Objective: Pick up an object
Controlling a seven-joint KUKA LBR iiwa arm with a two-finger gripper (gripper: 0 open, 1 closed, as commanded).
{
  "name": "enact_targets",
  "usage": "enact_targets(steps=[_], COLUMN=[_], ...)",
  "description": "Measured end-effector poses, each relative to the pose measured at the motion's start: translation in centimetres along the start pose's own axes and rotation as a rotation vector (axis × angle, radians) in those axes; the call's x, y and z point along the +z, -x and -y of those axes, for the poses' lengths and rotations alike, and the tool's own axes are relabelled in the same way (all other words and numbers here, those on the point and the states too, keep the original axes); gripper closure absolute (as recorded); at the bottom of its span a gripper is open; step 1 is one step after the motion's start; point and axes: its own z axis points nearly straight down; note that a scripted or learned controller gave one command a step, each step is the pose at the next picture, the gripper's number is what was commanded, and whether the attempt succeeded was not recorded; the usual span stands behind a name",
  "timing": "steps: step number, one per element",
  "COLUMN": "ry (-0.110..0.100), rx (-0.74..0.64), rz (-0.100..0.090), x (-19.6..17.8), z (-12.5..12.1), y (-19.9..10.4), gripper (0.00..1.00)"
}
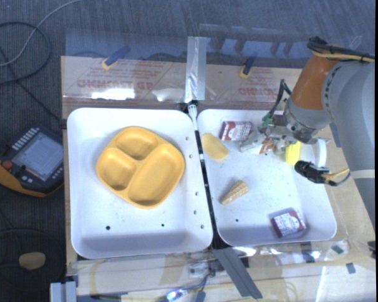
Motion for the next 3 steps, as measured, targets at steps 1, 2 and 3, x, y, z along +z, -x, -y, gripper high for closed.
enact_targets(steps=[1, 2, 3], ry=[-0.018, 0.011, 0.009], rx=[-0.003, -0.072, -0.442], rz=[-0.002, 0.018, 0.023], x=[-0.3, -9.2, -13.6], z=[0.3, -2.1, -1.6], y=[-0.2, -10.0, -9.9], gripper=[1.0, 1.0, 1.0])
